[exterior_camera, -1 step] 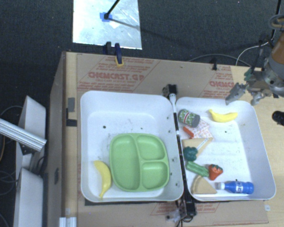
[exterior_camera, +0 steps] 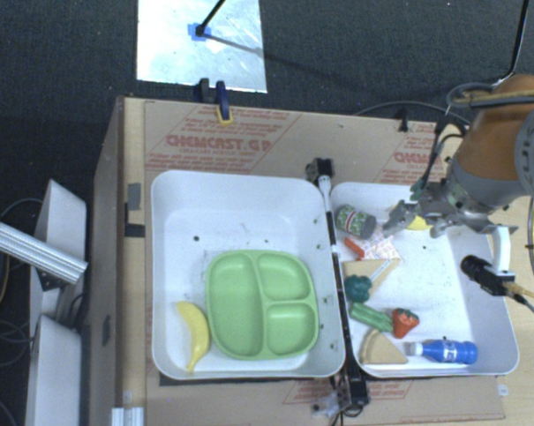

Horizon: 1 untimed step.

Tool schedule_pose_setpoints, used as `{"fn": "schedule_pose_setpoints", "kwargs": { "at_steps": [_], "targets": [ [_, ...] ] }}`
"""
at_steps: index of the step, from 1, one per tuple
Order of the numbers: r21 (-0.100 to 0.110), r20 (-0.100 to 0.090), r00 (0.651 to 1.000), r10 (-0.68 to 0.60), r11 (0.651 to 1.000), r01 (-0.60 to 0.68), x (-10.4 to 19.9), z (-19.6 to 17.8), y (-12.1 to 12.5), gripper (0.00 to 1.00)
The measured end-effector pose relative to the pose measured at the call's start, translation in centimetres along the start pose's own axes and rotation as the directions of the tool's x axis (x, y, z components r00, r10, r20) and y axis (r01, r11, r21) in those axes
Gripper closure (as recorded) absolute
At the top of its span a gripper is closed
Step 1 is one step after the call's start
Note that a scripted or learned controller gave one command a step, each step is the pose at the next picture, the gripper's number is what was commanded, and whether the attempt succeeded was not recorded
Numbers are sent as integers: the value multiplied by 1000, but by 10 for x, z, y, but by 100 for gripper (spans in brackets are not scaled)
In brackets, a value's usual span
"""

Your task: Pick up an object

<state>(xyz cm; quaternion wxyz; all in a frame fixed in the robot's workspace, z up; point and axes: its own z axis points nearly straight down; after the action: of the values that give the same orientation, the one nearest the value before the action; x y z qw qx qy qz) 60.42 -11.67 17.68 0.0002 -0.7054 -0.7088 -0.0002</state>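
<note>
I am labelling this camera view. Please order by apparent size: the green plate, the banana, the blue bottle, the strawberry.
1. green plate
2. banana and blue bottle: they look about equally long, so I do not rank them.
3. strawberry

We count two white bins: the left bin (exterior_camera: 173, 248) and the right bin (exterior_camera: 488, 301). The left holds one green divided plate (exterior_camera: 261, 303) and one banana (exterior_camera: 194, 334). The right holds one blue bottle (exterior_camera: 445, 350), one strawberry (exterior_camera: 404, 321) and one small can (exterior_camera: 354, 221).
</note>
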Motion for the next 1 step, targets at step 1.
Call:
{"fn": "schedule_pose_setpoints", "kwargs": {
  "at_steps": [1],
  "targets": [
    [1,1,1000,5,1000,-5,-45,74,-48,0]
  ]
}}
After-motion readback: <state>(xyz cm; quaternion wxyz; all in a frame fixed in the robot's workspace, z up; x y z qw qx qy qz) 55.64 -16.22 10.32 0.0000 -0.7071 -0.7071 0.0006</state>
